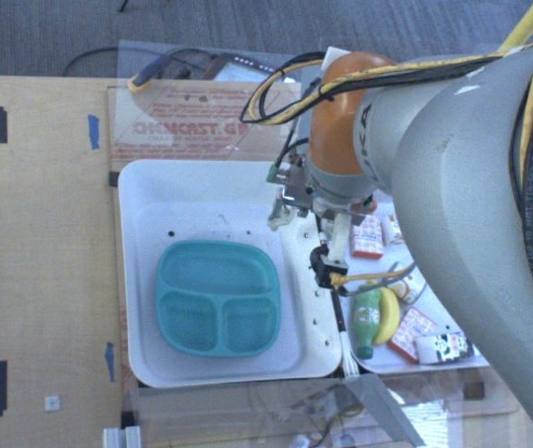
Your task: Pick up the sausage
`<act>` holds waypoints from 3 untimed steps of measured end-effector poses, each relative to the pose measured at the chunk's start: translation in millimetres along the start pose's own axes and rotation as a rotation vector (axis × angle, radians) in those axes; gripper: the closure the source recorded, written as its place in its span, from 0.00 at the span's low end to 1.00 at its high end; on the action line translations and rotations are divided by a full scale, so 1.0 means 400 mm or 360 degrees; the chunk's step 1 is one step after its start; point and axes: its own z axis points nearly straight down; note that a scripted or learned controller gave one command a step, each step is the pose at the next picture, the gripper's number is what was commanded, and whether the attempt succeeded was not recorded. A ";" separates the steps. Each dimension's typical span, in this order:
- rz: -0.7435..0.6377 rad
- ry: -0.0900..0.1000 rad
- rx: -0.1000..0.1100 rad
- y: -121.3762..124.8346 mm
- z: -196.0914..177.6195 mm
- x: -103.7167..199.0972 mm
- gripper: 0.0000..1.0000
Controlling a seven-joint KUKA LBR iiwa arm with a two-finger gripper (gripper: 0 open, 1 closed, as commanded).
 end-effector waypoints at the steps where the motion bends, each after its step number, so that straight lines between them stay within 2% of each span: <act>1: -0.0016 -0.0010 0.0000 0.010 0.008 0.010 1.00; 2: -0.0022 -0.0011 -0.0002 0.011 0.008 0.011 1.00; 3: -0.0052 -0.0016 0.0010 0.031 0.015 0.016 1.00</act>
